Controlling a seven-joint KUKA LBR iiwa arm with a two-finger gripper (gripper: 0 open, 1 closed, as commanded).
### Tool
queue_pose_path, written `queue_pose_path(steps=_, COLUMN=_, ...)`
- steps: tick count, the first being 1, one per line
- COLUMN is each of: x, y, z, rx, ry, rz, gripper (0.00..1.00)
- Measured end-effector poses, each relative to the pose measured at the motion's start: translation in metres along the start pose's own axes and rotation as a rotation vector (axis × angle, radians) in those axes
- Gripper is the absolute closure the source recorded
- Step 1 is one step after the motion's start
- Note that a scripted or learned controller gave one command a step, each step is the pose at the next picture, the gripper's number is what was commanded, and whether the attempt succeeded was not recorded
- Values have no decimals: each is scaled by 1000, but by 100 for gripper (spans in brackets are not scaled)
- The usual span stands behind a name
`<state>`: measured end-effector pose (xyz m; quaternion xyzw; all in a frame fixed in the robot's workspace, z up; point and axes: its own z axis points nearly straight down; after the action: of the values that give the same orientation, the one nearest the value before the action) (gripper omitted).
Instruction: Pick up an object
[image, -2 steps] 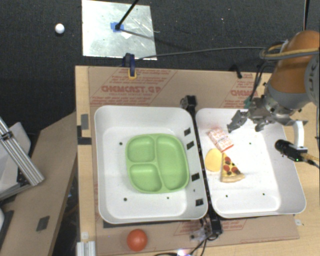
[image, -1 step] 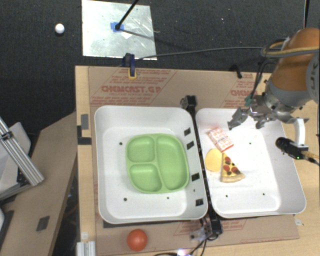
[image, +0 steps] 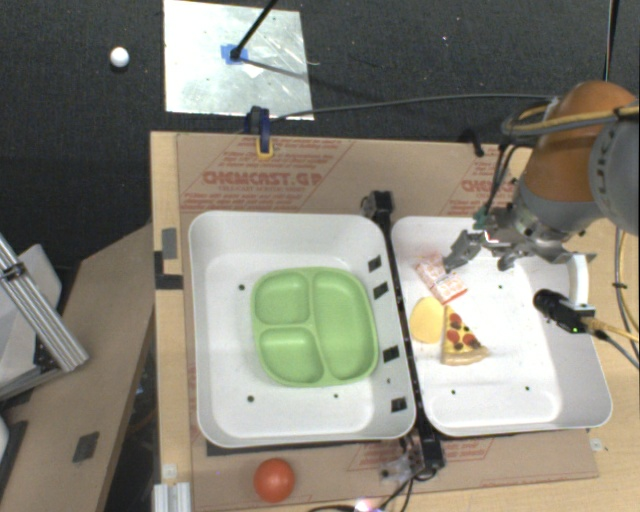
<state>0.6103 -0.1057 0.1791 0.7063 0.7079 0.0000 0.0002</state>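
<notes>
Diagonally, the packet (image: 441, 278) runs upper-left to lower-right; whether the end effector (image: 487, 245) grips is unclear.

We are reaching in from the right with our arm (image: 575, 150), orange band showing. Our gripper (image: 478, 246) is hanging low, pointing left.

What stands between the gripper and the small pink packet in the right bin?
Nothing visible does. The gripper hangs at the upper part of the right bin, just up-right of the pink packet; the pizza slice lies lower, off that path.
</notes>
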Motion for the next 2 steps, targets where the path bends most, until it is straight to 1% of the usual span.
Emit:
queue_pose_path(steps=1, x=1, y=8, z=59, rx=2, ry=1, rz=0, gripper=0)
queue_pose_path(steps=2, x=2, y=8, z=96, rx=1, ry=1, rz=1, gripper=0)
